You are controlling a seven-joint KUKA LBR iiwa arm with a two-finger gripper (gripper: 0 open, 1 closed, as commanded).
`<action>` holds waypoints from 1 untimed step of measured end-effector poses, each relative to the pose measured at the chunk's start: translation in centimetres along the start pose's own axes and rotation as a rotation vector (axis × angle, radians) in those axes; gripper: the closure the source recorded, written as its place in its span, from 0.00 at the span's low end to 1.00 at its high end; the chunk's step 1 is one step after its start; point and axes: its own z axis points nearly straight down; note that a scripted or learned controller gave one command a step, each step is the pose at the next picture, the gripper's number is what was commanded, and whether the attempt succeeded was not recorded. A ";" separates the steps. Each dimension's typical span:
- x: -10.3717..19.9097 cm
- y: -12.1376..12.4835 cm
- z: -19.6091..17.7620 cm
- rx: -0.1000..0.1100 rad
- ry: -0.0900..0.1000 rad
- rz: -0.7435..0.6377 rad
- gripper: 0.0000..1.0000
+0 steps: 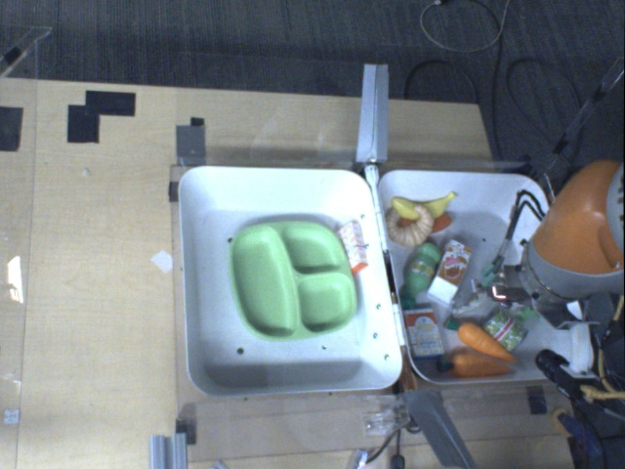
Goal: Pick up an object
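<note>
My gripper point(485, 297) hangs low over the right bin point(518, 186), near its middle. Just left of it lie a white block point(441, 290) and a red-and-white carton point(453, 260). A green-labelled can point(506, 329) and an orange carrot point(483, 340) lie just below and right of the gripper. A second carrot point(479, 364) rests at the bin's front wall. I see nothing lifted off the bin floor.
Also in the right bin are a banana point(422, 206), a tan round item point(409, 226), a green bottle point(421, 270) and a small box point(424, 332). The left bin point(200, 291) holds a green divided plate point(290, 277) and a small packet point(354, 246).
</note>
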 end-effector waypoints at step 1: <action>0.1 0.2 -1.0 -0.005 0.000 -0.001 1.00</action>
